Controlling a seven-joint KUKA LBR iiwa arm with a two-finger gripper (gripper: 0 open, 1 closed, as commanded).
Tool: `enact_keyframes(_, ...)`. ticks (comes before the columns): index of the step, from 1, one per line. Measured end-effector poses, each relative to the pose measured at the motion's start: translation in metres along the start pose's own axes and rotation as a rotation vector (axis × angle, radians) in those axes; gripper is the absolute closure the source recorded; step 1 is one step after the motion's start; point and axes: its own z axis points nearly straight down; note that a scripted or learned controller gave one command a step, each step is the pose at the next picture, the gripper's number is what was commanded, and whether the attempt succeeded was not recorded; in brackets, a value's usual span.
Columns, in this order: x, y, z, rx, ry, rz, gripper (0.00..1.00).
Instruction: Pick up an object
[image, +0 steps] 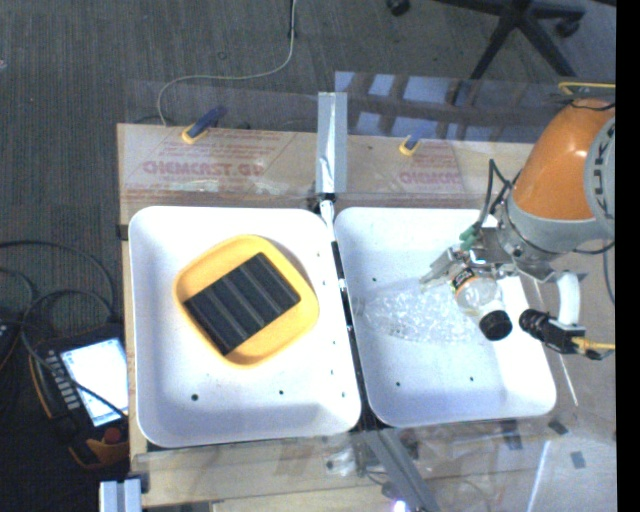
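Camera view: clear crinkly plastic item (415, 312) lies in the right bin (450, 395), just left and a little below the claw (465, 275). It looks like a see-through bag or bottle; its exact kind is not readable. Long axis runs roughly left-right, slightly tilted, with the near end up toward the claw and the far end toward the bin's left wall. Its right end reaches the claw area; whether they touch is not clear.

Claw sits low over the right bin's upper right part, under the grey arm with orange band (572, 165). Cannot tell how far the claw is open, or whether it has hold of anything; the tip is a clutter of small parts. A small round clear-and-tan piece (470, 290) sits right at the tip, and a black round knob (495, 324) just below-right of it; both may belong to the tool.

Far left of the claw, across the divider, the left bin (160, 390) holds a yellow rounded-square object with a black ribbed top (245, 298), turned diagonally, well apart from the plastic item. Nothing lies between claw and plastic item.

Beyond both bins, cardboard (230, 165) with two clamps (203, 123). Left of the bench, a tablet-like device (85, 372) with cables on the floor.
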Motion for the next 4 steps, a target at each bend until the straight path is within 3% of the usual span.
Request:
enact_keyframes(1, -0.041, 0.020, 0.016, -0.001, -0.004, -0.025, 0.00)
enact_keyframes(2, -0.076, 0.064, 0.083, 0.000, 0.003, -0.079, 0.00)
enact_keyframes(3, -0.035, -0.009, 0.012, -0.002, -0.003, -0.128, 0.00)
enact_keyframes(4, -0.079, 0.029, 0.073, -0.001, 0.000, -0.132, 0.00)
